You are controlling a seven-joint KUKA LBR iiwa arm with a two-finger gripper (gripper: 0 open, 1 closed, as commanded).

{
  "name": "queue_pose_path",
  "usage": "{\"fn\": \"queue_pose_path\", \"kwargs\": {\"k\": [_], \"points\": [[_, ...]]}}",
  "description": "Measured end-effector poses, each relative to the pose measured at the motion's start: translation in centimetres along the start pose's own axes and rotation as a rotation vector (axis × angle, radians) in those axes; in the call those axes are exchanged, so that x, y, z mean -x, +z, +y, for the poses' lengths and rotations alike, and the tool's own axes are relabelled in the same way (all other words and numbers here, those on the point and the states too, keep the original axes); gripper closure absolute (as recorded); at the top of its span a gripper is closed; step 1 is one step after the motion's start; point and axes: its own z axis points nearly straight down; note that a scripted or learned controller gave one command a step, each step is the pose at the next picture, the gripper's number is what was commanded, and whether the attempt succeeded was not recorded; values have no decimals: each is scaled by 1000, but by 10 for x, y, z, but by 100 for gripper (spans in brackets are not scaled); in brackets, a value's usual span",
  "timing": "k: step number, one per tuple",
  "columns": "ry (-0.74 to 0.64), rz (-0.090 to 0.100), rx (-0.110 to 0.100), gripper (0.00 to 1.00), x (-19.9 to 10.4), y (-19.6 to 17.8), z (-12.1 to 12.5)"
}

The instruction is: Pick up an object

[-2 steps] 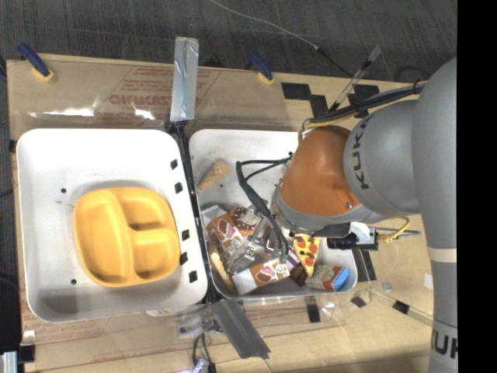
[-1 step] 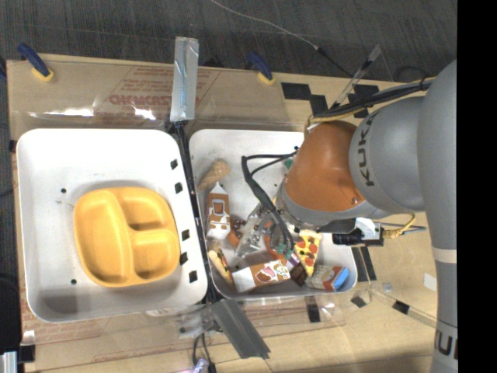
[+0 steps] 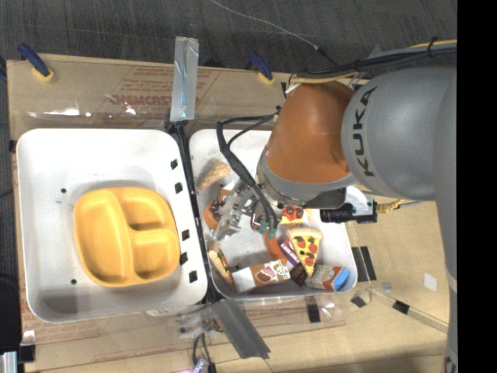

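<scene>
Gripper point(image 3: 233, 216) low over toys, left of pizza slice point(image 3: 308, 247); finger state unclear. Best: settle on one toy, squeeze, rise straight.

Two bins sit side by side on the table point(image 3: 404, 239). The left bin point(image 3: 46, 154) holds a divided tray point(image 3: 124, 235) near its centre. The right bin point(image 3: 342, 282) holds a heap of small packages point(image 3: 291, 259) along its near wall; the tool point(image 3: 233, 216) hangs over its left part, apparently above the heap.
</scene>
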Motion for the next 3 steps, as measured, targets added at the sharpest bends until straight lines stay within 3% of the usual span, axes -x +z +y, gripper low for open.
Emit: {"fn": "queue_pose_path", "kwargs": {"k": [1,2,3], "points": [[156,1,-4,100,43,-66,0],[346,6,-7,100,-51,14,36],[521,0,-3,100,9,-95,13]]}}
